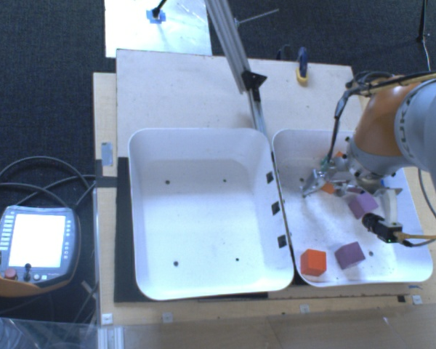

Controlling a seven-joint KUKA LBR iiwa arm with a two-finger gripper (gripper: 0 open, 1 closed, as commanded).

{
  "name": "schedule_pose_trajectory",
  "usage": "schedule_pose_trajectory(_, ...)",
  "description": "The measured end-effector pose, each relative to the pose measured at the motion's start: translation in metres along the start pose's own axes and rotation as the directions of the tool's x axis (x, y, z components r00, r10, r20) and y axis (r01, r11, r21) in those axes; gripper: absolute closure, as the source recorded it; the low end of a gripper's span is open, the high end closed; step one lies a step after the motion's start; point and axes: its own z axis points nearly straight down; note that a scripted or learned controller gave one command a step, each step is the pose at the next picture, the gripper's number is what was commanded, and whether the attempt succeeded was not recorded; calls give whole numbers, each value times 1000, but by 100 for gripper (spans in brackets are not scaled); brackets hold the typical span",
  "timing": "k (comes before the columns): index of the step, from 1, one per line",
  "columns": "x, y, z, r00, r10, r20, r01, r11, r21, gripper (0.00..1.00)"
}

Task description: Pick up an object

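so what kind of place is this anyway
Probably a robotics lab test bench: an industrial arm reaches over two white bins, foam-like blocks such as an orange cube lie in the right one, and a teach pendant rests on the carpet.

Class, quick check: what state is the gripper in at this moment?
Gripper: in the right bin, cannot be told.

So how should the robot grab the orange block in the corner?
Probably straight down from above, pinching two opposite flat sides of the orange block. It is a small cube sitting close to the right bin's left wall near the front corner, so fingers would fit best on the faces parallel to the front rim. The purple block beside it stands apart, leaving some room.
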Motion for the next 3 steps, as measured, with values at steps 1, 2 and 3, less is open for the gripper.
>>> schedule_pose_trajectory(1, 0, 1, -13, 1000, -2, -1, 2, 1000, -4, 100)
schedule_pose_trajectory(2, -2, 2, -78, 1000, -1, 1, 1, 1000, -9, 100)
schedule_pose_trajectory(3, -2, 4, -133, 1000, -2, 1, 2, 1000, -10, 100)
